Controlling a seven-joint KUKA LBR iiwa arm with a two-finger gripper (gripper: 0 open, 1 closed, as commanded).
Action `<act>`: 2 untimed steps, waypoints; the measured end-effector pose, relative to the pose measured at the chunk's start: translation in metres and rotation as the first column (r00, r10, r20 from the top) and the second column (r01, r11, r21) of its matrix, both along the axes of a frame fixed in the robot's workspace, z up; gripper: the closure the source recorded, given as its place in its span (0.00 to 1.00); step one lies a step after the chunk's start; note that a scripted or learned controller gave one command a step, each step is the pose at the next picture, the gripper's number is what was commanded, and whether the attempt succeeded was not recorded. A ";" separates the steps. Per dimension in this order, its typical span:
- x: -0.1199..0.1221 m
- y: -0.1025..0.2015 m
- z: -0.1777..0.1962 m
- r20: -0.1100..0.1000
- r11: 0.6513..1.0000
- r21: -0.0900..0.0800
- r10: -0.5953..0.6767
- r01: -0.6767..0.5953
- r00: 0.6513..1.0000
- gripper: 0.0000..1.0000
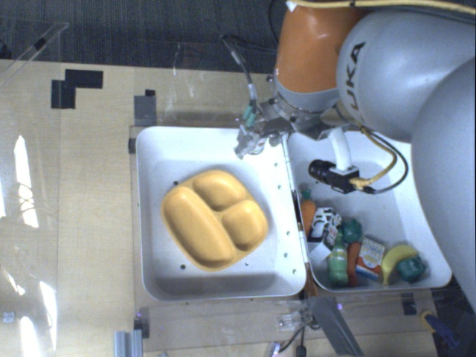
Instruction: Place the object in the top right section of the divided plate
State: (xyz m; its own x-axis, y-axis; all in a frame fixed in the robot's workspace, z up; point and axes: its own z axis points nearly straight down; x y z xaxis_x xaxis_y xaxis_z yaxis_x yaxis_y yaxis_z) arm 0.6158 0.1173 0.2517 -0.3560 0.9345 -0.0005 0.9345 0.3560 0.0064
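Gripper [251, 141] hangs over the left bin [149, 199] near its twelve to one o'clock rim, above and clear of the yellow divided plate [214, 218]. Whether the claw is apart or together cannot be told, and nothing is visible in it. All three plate sections lie bare. The right bin [416, 199] holds a heap of toy food items [357, 251] at its six o'clock end; which one is the object is unclear. Judgement: placement not done; delivery remains.
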 end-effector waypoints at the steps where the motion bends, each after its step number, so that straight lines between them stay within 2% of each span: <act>1: 0.000 0.000 0.000 0.000 1.000 0.000 0.000 0.000 1.000 0.00; 2: -0.025 0.089 -0.152 -0.001 0.990 0.002 -0.143 0.143 0.990 0.00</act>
State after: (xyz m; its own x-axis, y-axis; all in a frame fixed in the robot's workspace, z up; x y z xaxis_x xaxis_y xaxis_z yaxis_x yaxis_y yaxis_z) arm 0.5912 0.2062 0.0997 -0.2184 0.9758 0.0017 0.9758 0.2184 0.0061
